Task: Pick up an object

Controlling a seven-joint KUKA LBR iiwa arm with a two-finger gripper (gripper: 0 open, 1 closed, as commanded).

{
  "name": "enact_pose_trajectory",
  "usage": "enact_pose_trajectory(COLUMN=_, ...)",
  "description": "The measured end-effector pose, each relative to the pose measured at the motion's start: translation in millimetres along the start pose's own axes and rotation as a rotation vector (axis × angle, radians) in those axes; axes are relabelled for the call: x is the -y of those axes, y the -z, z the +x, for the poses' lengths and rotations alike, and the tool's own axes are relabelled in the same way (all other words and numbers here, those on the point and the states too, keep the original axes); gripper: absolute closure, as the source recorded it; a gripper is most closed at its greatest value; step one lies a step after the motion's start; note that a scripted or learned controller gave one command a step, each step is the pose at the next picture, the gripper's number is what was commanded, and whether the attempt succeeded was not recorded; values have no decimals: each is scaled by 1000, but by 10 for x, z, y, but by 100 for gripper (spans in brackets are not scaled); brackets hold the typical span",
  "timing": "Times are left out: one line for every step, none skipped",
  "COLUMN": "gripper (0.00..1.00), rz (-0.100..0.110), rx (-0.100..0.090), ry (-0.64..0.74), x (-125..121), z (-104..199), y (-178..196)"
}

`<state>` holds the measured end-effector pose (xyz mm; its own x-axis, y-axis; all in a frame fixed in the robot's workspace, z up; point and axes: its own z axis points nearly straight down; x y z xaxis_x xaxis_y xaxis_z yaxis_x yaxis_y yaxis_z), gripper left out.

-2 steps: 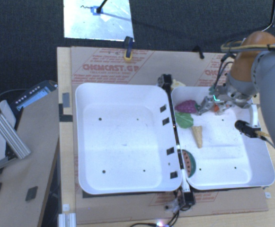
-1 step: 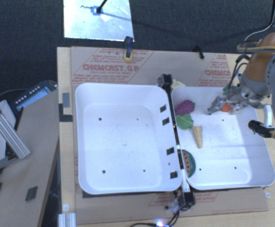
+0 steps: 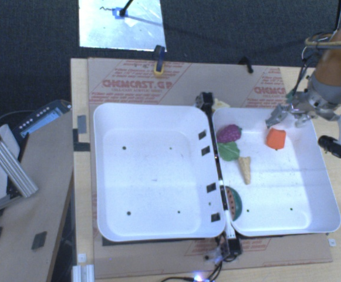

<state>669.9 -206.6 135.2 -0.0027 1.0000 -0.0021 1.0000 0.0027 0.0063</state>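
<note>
In the right bin (image 3: 311, 213) an orange-red block (image 3: 276, 138) lies near the back. My gripper (image 3: 288, 120) hovers just above and behind it, open, with nothing between its fingers. Toward the divider sit a purple toy (image 3: 229, 133), a green leaf-shaped toy (image 3: 229, 152) and a beige cone (image 3: 245, 170). A watermelon slice (image 3: 233, 203) rests against the right bin's left wall.
The left bin (image 3: 108, 216) sits beside the right one, joined by a black-clipped divider (image 3: 214, 163). A pale yellowish item (image 3: 220, 104) lies behind the bins. The front right of the right bin has free floor.
</note>
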Motion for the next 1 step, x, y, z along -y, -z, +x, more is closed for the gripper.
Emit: enact_pose_trajectory(gripper=0, rz=9, rx=-3, ry=-2, x=456, z=7, y=-526)
